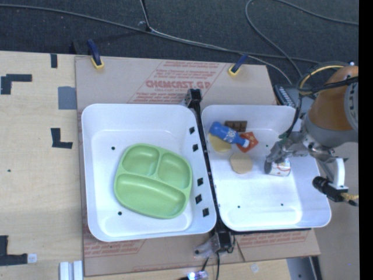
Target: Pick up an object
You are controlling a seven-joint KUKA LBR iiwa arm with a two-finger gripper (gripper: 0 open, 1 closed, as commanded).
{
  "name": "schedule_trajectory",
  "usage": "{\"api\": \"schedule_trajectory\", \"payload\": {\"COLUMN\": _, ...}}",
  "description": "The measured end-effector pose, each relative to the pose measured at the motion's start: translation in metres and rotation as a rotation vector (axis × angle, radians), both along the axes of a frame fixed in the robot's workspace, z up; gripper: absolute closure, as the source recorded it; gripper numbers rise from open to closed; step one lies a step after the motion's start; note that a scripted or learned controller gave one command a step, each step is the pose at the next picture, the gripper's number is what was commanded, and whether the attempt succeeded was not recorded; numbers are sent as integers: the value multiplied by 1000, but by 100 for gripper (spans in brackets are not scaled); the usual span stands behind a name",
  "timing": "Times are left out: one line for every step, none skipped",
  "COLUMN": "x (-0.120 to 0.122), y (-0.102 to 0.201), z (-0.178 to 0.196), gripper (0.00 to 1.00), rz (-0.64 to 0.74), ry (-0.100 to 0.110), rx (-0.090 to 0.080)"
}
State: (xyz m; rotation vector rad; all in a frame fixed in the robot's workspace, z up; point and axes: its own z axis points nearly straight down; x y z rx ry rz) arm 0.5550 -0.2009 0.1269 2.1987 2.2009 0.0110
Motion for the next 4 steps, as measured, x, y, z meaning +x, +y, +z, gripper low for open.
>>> {"api": "schedule_trajectory", "payload": {"x": 3, "y": -1, "z": 63, "gripper": 100, "rz": 1, "ry": 22, "rx": 15}}
{"api": "schedule_trajectory", "payload": {"x": 4, "y": -1, "z": 77, "gripper": 100, "rz": 0, "ry": 26, "rx": 16}}
{"api": "schedule_trajectory", "payload": {"x": 4, "y": 48, "z": 80, "gripper": 100, "rz": 5, "ry": 27, "rx": 18}}
{"api": "schedule_trajectory", "payload": {"x": 15, "y": 107, "z": 91, "gripper": 100, "rz": 7, "ry": 26, "rx": 18}}
